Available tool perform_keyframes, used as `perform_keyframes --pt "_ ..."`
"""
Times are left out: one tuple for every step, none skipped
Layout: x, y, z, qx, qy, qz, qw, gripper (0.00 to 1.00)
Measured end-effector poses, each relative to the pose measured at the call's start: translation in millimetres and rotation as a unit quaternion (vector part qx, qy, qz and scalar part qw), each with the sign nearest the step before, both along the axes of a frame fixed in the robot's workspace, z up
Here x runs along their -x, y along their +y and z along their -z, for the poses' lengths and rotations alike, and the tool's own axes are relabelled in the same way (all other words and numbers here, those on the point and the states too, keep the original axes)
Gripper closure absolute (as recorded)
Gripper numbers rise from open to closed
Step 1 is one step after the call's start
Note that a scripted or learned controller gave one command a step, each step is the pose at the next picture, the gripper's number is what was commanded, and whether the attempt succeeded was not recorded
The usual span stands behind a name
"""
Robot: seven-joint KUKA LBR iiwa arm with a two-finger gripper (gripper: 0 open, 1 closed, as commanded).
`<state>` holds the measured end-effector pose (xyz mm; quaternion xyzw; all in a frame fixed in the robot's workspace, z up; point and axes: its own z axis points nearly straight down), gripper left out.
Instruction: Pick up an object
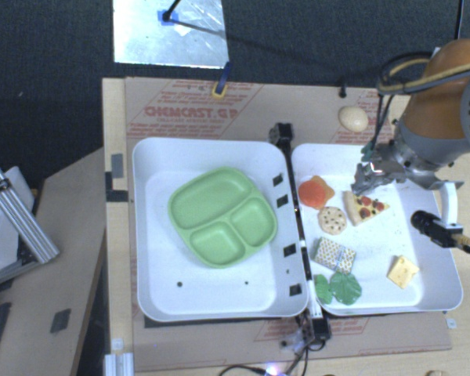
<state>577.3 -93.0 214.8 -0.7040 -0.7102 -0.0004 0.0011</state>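
**Camera view: two white bins, toy food on the right**

Hard to make out: the gripper (366, 180) sits low over the right bin (442, 288), just above the pizza slice (365, 207). Its metal parts blur together against the bin floor, so whether its tips are apart or closed cannot be told, and nothing can be seen held between them. The arm (446, 92) is cut off by the right frame edge, with only the orange band and grey wrist in view. A black cylindrical piece (432, 227) juts over the right bin near its right wall; what it belongs to is unclear.

Left bin (153, 288): one green divided tray (222, 216) with three compartments, lying at a slant near the middle.

Right bin, contents:
- orange-red rounded piece (316, 191), near the left wall, upper part.
- pizza slice, just right of the orange piece, directly beneath the gripper; contact cannot be judged.
- round cookie (332, 220) with dark chips, just below and between those two.
- patterned cracker-like square (334, 254), below the cookie.
- green leafy piece (338, 288), at the lower left corner, near the square.
- yellow cheese wedge (403, 272), lower right, well apart from the others.

Outside the bins: a pale egg-shaped object (353, 117) rests on the cardboard sheet (188, 108) behind the right bin. A silvery sheet (170, 22) lies farther back.
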Motion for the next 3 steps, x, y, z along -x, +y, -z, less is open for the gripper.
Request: perform_keyframes --pt "28.7 32.7 -6.3 0.0003 0.000 0.001 1.0000 1.00" --pt "49.0 71.9 -18.6 -0.0001 -0.001 0.000 1.0000 1.00" --pt "49.0 72.9 -19.2 0.0007 -0.001 0.001 1.0000 1.00"
